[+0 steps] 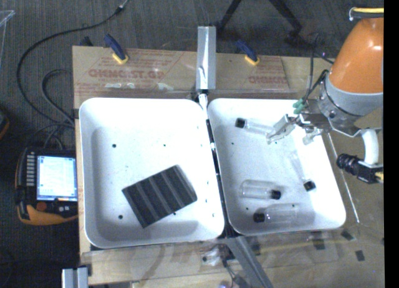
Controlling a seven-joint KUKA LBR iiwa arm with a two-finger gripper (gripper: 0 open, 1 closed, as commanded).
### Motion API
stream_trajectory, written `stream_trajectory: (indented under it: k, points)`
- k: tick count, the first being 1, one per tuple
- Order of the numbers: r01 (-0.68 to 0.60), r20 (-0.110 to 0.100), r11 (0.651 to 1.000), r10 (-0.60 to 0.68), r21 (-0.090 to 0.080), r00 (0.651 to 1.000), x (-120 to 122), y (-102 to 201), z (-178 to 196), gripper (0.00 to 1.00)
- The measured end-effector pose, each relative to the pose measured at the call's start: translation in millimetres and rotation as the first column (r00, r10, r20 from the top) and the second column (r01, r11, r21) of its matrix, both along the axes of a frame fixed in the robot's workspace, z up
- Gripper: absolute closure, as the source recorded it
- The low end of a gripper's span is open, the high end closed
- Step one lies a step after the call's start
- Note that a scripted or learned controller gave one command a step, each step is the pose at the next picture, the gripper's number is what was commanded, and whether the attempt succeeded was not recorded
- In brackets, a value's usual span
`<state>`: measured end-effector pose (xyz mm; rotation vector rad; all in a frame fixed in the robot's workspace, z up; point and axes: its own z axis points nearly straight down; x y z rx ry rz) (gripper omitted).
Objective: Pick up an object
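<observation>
Several clear plastic bottles with black caps lie in the right bin (330, 218). One bottle (251, 124) lies at the back left, another (257, 189) sits toward the front, a third (279, 214) rests by the front wall, and a thin one (298, 168) lies along the right side. A black ribbed block (159, 194) lies in the left bin (93, 156). My gripper (293, 132) hangs above the back right part of the right bin, open, with nothing between its fingers. Its left fingertip (276, 133) is just right of the back-left bottle.
The grey arm with its orange band (361, 56) comes in from the right, above the right bin's far corner. A metal post (206, 62) stands behind the gap between the bins. A teach pendant (50, 184) lies left of the bench. Blue clamps hold the back board.
</observation>
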<state>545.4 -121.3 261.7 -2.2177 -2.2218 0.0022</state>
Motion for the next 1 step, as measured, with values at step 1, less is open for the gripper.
stream_trajectory:
  k: [1]
  points:
    - [-0.047,-0.001,0.999,0.047,0.001,0.999,0.4,-39.2,-142.3,0.00]
